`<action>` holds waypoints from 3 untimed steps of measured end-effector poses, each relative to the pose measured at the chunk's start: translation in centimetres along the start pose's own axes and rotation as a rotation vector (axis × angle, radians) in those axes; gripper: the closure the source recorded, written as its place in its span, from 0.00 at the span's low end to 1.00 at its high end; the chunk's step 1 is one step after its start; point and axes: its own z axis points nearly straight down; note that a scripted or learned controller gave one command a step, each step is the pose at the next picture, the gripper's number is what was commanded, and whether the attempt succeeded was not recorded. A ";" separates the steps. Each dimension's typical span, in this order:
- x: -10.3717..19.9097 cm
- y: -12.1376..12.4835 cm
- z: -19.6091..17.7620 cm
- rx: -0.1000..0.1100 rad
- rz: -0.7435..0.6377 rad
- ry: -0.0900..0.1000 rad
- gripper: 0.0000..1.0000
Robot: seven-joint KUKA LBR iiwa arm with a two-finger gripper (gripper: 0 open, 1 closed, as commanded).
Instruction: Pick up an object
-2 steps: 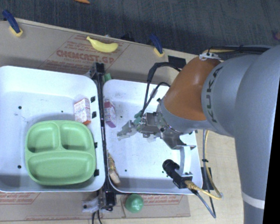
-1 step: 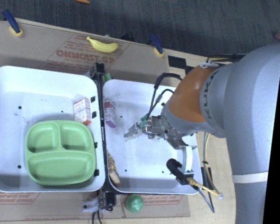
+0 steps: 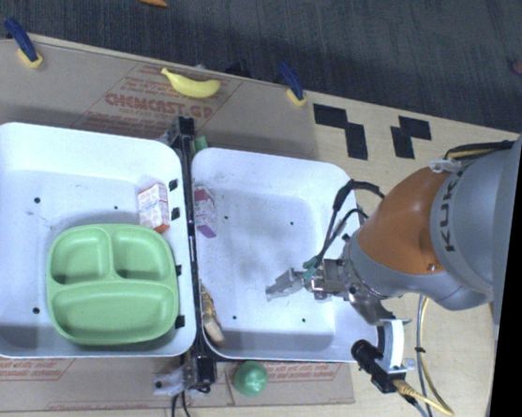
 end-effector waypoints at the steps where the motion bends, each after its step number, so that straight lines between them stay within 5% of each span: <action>1: -4.7 6.0 0.6 -0.002 -0.002 0.000 0.00; 2: -4.0 0.0 3.6 0.001 -0.003 0.001 0.00; 3: -4.6 7.4 4.9 -0.002 -0.001 0.001 0.00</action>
